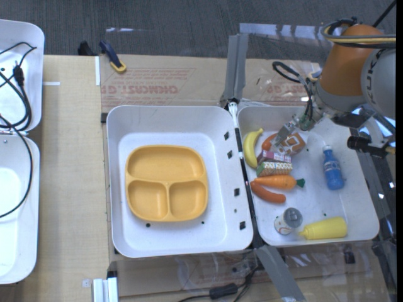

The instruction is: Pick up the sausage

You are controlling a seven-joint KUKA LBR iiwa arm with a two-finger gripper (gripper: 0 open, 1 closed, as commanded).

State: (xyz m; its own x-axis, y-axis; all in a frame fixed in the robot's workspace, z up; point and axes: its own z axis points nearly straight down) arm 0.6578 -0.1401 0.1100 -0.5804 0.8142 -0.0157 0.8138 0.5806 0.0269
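The sausage (267,195) lies in the right bin (362,187), at about eight o'clock from its centre, long axis running ten to four, just below the carrot (275,182). The gripper (286,133) hangs over a snack packet (291,145) near the banana (252,147); its grip cannot be told.

Robotics lab test cell. Two shallow white bins (116,168) sit side by side on a cardboard-covered worktop (170,83), with metal framing (234,68) behind and loose black cables (16,99) at left. Plastic toy food (277,168) fills the right-hand bin; grey carpet (157,11) lies beyond.
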